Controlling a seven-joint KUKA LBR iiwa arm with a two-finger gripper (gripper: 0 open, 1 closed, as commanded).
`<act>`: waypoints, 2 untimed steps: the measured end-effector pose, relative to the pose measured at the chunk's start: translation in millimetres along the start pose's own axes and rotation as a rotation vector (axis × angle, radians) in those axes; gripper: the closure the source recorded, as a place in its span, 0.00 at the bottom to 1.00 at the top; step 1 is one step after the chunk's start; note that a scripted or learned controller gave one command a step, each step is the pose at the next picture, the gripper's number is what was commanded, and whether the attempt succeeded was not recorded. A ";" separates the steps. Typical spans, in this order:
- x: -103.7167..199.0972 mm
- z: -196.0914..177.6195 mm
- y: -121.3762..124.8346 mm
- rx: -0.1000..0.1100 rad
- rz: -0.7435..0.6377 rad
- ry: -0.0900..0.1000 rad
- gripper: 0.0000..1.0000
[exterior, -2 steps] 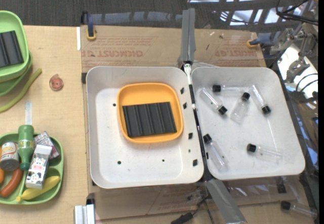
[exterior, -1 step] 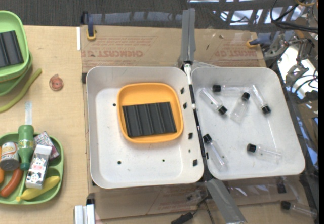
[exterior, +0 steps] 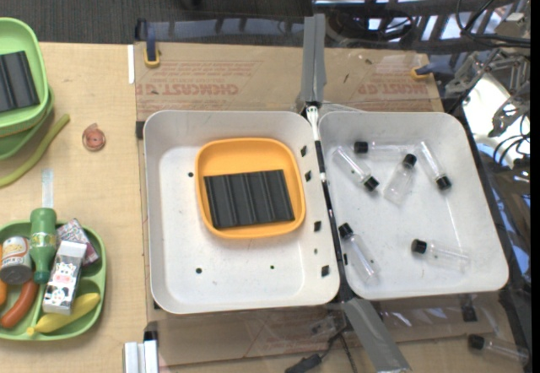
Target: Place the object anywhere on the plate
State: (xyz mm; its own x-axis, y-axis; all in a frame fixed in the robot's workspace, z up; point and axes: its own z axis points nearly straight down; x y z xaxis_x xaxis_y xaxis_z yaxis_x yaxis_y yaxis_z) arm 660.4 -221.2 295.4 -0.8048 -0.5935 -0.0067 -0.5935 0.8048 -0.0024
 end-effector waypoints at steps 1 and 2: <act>-0.1 -17.6 0.1 -0.001 -0.303 0.000 0.00; -0.1 0.9 0.6 -0.004 -0.669 0.000 0.00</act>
State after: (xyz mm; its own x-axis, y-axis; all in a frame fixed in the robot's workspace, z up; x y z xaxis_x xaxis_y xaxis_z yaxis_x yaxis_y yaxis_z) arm 660.0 -220.7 294.5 -0.2632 -0.9647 -0.0051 -0.9647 0.2632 -0.0022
